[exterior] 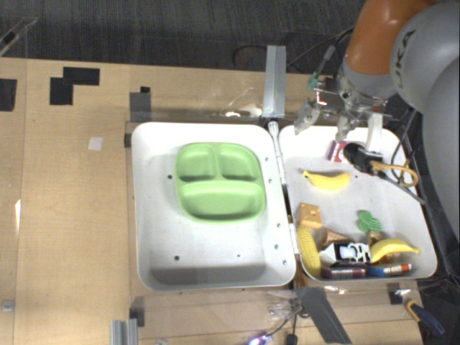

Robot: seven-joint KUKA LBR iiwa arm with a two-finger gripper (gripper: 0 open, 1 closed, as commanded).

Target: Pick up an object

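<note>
The two-finger gripper (323,123) is hanging with jaws spread and nothing between them above the far left corner of the right white plastic bin (428,230), while a curved yellow banana (327,180) is lying just nearer, near a green compartment tray (218,180) in the left white bin (154,221).

The grey arm (424,56) reaches in from the right, its hand (325,124) hanging open over the far edge of the right bin (424,261) with nothing between the fingers. Below it lie a banana (327,180), a corn cob (307,248), a green toy (369,221) and markers (366,270). The left bin (154,214) holds a green divided plate (218,180).
</note>
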